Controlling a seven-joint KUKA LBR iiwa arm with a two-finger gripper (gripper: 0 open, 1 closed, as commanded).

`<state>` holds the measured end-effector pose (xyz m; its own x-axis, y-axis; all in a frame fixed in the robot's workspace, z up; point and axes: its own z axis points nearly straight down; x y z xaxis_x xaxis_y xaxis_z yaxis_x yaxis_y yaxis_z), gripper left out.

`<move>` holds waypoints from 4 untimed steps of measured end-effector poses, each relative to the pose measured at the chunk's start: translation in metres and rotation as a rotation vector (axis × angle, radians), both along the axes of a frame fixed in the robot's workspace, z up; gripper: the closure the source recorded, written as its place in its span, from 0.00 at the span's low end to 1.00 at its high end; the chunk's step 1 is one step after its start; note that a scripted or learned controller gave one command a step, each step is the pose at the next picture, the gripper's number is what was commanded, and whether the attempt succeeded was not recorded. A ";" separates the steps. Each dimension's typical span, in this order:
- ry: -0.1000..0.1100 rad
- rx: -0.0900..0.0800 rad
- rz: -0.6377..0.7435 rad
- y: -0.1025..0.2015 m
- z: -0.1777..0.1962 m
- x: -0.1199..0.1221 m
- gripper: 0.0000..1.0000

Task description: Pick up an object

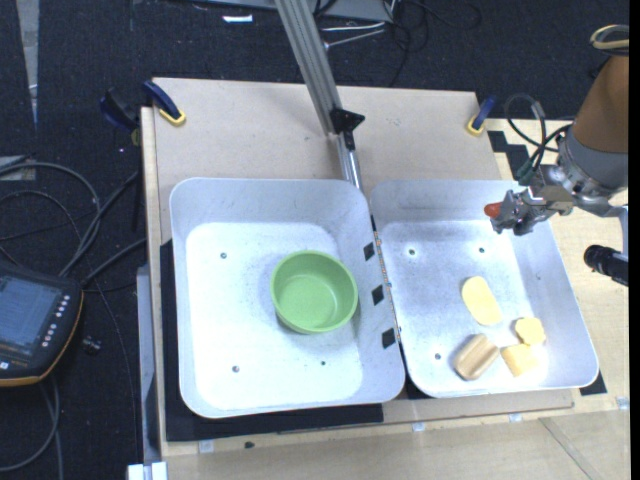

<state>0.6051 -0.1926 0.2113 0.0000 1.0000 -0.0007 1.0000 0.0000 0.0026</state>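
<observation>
worktop (260, 133): tan board on dark carpet, cables around | left bin (200, 268): green bowl (315, 291) centre | right bin (440, 228): yellow pieces (482, 301) at 5 o'clock | hand (515, 215) at bin's 1 o'clock, grip state can't tell

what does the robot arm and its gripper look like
The arm comes in from the right: an orange-brown band sits above a grey, rounded wrist. A dark cable loops beside it. The gripper is small, made of dark and silver metal parts, with a red-orange spot on its left end.
</observation>
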 end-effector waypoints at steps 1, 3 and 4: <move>0.000 0.000 0.000 0.000 0.039 0.000 1.00; 0.003 0.002 0.005 0.112 0.019 0.021 1.00; 0.002 0.002 0.006 0.170 0.029 0.022 1.00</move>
<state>0.6272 -0.0227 0.2407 -0.0056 1.0000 0.0013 1.0000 0.0056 0.0009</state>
